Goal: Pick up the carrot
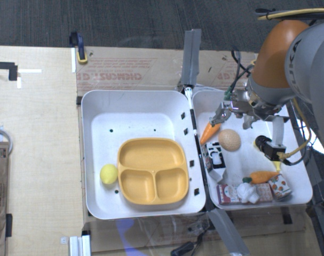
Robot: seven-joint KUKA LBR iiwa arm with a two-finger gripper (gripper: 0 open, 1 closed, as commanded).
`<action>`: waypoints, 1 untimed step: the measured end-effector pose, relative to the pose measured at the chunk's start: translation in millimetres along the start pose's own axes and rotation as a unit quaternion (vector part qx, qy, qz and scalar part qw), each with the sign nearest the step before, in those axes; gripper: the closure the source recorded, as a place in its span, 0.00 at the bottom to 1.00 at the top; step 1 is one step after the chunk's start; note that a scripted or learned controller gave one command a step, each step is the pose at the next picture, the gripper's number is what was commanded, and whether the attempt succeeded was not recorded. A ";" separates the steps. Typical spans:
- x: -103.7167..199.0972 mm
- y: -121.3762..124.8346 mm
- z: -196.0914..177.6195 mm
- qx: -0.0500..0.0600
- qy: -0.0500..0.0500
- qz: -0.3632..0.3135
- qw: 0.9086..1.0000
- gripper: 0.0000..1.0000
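**Claw over the right bin, carrot at its tips**

The claw (224, 112) hangs at the right bin's (303, 188) ten o'clock corner, directly above a carrot (208, 132) leaning against the left wall; whether it is open, closed or gripping, I cannot tell. At the carrot's three o'clock lies a tan ball (229, 140). A second carrot (265, 176) rests toward five o'clock, by small packets (one strawberry-printed). Risks, as I judge them: the wall may block one side of the claw, so the tapered carrot slips away, or the ball gets nudged instead.
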State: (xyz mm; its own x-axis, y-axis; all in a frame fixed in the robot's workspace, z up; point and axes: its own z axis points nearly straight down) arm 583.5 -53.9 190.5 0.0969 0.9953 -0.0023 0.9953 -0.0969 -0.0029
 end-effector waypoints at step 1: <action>-26.8 14.4 -0.1 0.000 0.000 -0.011 1.000 0.00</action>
State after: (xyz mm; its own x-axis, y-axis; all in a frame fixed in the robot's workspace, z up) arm 595.2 -82.0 190.6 0.0752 0.9972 -0.0026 0.9972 -0.0753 -0.0020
